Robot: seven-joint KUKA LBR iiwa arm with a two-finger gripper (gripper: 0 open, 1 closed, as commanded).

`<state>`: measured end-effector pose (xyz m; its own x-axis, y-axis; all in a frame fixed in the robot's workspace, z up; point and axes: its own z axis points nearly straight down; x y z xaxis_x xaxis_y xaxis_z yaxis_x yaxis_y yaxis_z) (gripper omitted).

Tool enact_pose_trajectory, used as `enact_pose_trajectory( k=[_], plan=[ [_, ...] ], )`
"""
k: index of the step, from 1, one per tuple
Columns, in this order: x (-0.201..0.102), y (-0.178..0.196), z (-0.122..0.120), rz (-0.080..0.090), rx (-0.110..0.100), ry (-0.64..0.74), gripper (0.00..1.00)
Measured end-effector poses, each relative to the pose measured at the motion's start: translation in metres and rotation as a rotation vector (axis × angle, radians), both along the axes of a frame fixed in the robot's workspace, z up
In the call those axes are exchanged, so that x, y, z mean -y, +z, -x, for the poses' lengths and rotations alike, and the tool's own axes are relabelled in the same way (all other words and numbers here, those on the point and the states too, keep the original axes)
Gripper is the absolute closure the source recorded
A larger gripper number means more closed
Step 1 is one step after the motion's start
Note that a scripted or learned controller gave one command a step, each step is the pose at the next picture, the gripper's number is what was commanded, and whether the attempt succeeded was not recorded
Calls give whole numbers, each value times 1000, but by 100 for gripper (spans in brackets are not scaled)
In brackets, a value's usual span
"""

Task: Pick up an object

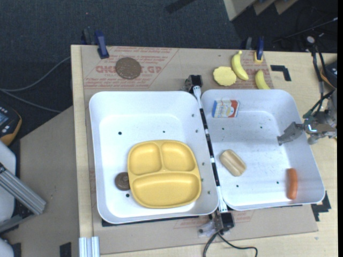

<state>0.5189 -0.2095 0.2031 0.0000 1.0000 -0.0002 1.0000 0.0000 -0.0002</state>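
Smooth white bin (257, 199), glossy sausage (291, 183)

Smooth, slightly glossy white plastic bins (107, 116); glossy yellow plastic divided plate (163, 173); matt printed cardboard (161, 63) under them; pale wood bench (86, 143); glossy plastic-looking sausage (291, 183) by right bin's edge.

The left bin (102, 143) holds a divided plate (162, 173); the right bin (257, 197) holds a bread roll (233, 162), sausage (291, 183) and carton (225, 109).
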Motion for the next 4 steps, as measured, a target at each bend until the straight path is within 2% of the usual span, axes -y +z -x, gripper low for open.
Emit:
enact_pose_trajectory(
  k=[1, 2, 3, 4],
  plan=[
    [-124, -93, -16, -9, -10, 12, 0],
    [-117, -117, 14, 0, 7, -4, 0],
    [-53, -116, -74, 5, 10, 0, 0],
    [-30, -82, 45, 0, -5, -8, 0]
  ],
)
